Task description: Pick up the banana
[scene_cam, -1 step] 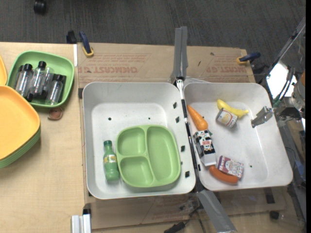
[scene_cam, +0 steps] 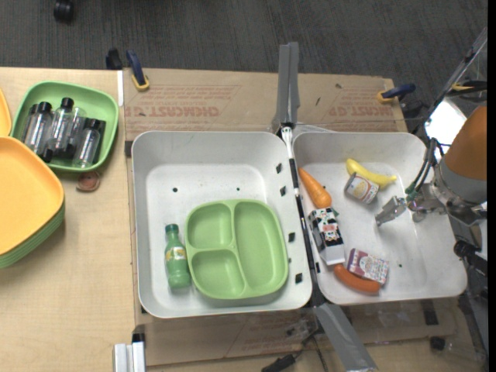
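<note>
I see the curved yellow banana (scene_cam: 370,173) lying up-left of my metal two-finger gripper (scene_cam: 391,211), long axis sloping down-right; whether it is parted, I cannot tell

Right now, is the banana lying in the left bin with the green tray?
No, the banana lies in the right bin, beside a small can, while the green tray sits in the left bin.

Grey arm (scene_cam: 457,188) w/ orange band (cables near wrist)

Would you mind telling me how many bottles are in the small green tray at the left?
4 visible: dark-capped bottles lying side by side in the small green tray; more may be hidden beneath.
</note>
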Available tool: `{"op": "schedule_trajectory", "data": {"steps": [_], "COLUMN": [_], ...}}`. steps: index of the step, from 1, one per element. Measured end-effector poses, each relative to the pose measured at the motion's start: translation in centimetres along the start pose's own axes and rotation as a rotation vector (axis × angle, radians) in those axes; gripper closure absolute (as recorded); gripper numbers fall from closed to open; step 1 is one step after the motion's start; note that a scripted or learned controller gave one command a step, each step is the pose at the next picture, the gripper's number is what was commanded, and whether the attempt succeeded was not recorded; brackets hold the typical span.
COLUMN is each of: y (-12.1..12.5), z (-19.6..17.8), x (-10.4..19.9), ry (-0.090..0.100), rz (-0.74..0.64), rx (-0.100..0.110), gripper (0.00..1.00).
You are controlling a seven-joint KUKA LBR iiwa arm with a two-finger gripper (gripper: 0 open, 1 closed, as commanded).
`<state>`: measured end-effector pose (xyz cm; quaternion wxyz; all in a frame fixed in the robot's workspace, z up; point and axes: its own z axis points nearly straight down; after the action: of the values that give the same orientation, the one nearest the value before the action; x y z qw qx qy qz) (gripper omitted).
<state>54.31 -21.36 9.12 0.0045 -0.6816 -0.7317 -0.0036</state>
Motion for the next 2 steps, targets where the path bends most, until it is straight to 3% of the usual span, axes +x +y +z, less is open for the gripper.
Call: {"op": "schedule_trajectory", "data": {"steps": [1, 2], "y": [-0.1, 8.6], "z": [-0.9, -17.0], "x": [-0.3, 2.0], "ry": [-0.006, -0.014], "rz": [0.004, 0.053], "rx": [0.0, 0.0], "gripper": [1.0, 1.0]}}
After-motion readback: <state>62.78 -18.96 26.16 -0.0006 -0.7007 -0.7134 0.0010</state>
